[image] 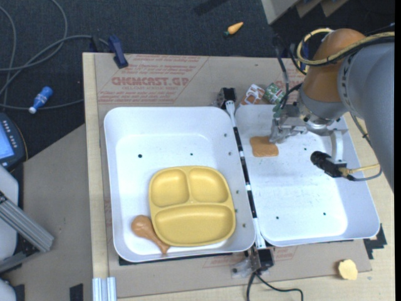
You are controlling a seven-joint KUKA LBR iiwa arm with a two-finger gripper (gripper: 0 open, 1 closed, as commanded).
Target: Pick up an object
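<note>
Gripper (280,132), finger state not discernible, poised just above flat orange-brown piece (264,147) near right bin's (301,221) far-left corner; thin, low profile likely lets it slip the grasp.

Cardboard-topped bench (163,80) bears two white bins (125,137).

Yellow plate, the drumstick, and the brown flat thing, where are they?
yellow plate (191,205), camera view, big lower compartment.
drumstick (145,227), camera view, its round end.
brown flat thing (263,147), camera view, its middle.
</note>
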